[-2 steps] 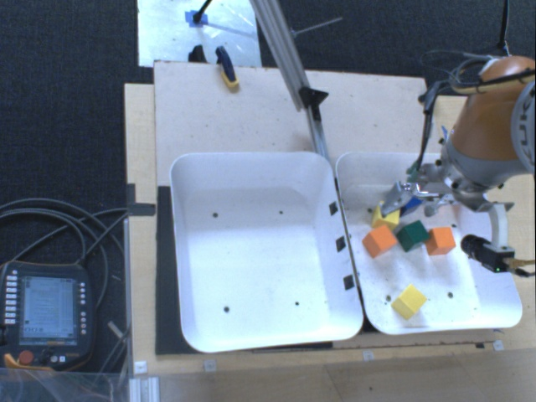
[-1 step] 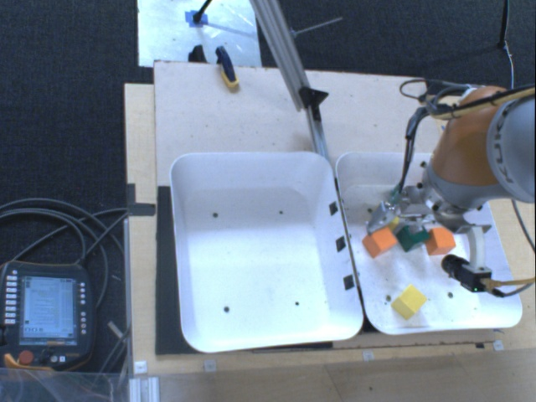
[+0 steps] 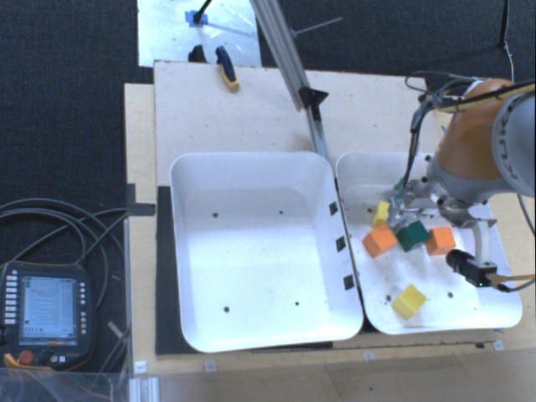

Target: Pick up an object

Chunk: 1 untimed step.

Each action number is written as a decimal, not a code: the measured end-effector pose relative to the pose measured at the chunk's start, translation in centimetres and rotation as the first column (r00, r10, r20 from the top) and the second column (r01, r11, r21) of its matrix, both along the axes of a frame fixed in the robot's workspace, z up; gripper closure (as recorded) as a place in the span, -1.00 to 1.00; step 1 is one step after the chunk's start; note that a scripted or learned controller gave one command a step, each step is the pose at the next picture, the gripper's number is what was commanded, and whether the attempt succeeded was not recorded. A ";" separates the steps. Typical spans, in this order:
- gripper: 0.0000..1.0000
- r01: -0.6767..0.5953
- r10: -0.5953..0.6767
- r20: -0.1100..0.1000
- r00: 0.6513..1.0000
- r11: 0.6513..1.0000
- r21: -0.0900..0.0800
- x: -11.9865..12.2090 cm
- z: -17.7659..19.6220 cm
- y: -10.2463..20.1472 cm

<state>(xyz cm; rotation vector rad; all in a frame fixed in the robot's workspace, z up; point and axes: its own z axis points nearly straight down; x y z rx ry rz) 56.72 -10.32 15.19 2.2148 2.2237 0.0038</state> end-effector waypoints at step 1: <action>1.00 0.000 0.000 0.002 1.000 1.000 -0.001 0.0 4.4 0.2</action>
